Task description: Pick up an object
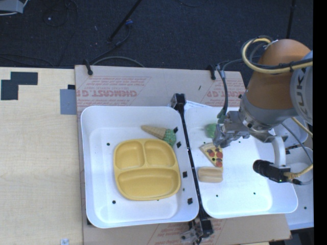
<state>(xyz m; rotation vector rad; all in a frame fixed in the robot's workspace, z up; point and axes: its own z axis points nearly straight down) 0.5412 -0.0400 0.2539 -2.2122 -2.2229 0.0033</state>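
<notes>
Over the right white plastic bin, the grey arm's jaws hang just above a triangular toy pizza slice; whether they are clenched or released, I cannot tell. Just below the slice lies a tan bread-like block. A yellow divided plate sits in the left white bin.

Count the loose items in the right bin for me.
3: a green toy by the gripper, a pizza slice mid-bin, a tan block below it. The arm may hide more.
</notes>
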